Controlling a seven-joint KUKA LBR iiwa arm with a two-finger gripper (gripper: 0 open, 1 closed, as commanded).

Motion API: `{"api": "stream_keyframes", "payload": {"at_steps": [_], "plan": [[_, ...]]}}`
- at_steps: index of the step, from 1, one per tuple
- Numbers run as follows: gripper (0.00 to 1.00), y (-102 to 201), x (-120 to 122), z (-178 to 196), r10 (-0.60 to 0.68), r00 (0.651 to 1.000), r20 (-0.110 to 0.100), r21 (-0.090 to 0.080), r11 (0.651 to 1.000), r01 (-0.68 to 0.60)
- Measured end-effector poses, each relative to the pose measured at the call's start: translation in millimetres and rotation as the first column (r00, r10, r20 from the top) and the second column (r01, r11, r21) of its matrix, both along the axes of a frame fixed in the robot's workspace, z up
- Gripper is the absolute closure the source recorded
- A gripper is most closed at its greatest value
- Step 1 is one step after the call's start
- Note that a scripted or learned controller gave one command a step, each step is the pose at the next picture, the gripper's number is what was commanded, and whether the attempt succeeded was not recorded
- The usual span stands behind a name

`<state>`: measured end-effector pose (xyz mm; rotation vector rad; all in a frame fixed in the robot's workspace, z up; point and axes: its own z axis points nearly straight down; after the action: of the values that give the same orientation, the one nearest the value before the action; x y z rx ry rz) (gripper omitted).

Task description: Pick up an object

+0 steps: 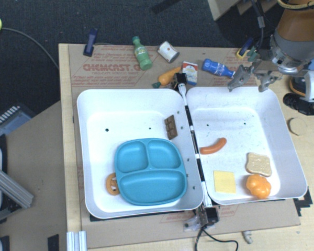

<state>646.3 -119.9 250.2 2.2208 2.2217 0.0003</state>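
Note:
My gripper [249, 83] hangs over the far edge of the right bin [282, 114], its two fingers spread apart with nothing between them. In that bin lie a sausage [213, 146], a slice of toast [258, 164], a yellow cheese square [224, 181] and an orange [258, 186], all well toward the near side from the gripper. The left bin [94, 114] holds a blue divided plate [149, 170], a brown chocolate piece [170, 126] and a pretzel [112, 184] partly under the plate.
Behind the bins on the board lie a green bottle [142, 53], a blue bottle [217, 68], a small white can [168, 51], a carton [189, 72], a carrot [166, 78] and a blue marker [90, 42]. Dark items sit at the right.

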Motion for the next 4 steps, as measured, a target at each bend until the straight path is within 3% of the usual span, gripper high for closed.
{"api": "stream_keyframes", "payload": {"at_steps": [1,2,3,4], "plan": [[0.00,-11,-61,-101,-0.001,1.000,-0.004,0.000,1.000,0.001],[0.00,16,-69,-166,0.000,1.000,-0.002,0.001,1.000,0.000],[0.00,27,-84,-166,-0.001,1.000,-0.002,0.001,1.000,0.001],[1.00,27,-84,-156,-0.002,1.000,-0.001,0.001,1.000,0.002]]}}
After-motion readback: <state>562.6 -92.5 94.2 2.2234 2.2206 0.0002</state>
